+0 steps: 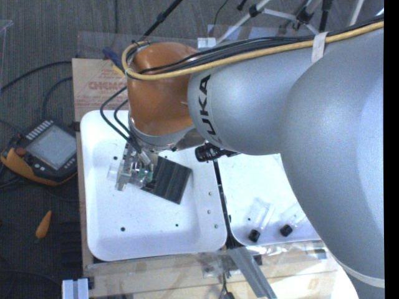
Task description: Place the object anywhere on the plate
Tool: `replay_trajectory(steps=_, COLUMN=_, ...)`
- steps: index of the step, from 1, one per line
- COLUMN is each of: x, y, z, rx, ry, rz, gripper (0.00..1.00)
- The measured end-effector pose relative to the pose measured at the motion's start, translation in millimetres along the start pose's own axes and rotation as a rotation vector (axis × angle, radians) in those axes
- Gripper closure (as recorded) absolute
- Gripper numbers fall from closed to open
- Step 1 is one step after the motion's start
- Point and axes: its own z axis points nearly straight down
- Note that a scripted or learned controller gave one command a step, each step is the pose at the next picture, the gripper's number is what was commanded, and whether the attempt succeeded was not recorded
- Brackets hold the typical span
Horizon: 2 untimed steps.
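My gripper (128,172) hangs low over the left bin (106,229), in its upper middle, below the orange band of the arm (159,86). A flat black ribbed piece (168,179) lies tilted just right of the gripper, touching or nearly touching it. I cannot tell whether anything sits in the gripper. In the right bin (249,173) lie two small clear pieces with black caps (257,220) (287,228), near its front edge.
The big grey arm body (312,123) covers most of the right bin and the view's right side. A teach pendant (45,151) and a small orange tool (42,224) lie left of the bench. A cardboard sheet (93,86) lies behind the left bin.
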Motion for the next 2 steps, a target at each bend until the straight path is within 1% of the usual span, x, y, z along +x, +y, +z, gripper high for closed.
replay_trajectory(steps=1, x=42.4, y=-9.2, z=-24.9, rx=-0.001, ry=0.000, rz=-0.347, gripper=1.00)
replay_trajectory(steps=2, x=-20.5, y=4.9, z=-96.7, rx=-0.001, ry=-0.004, rz=-0.397, gripper=1.00)
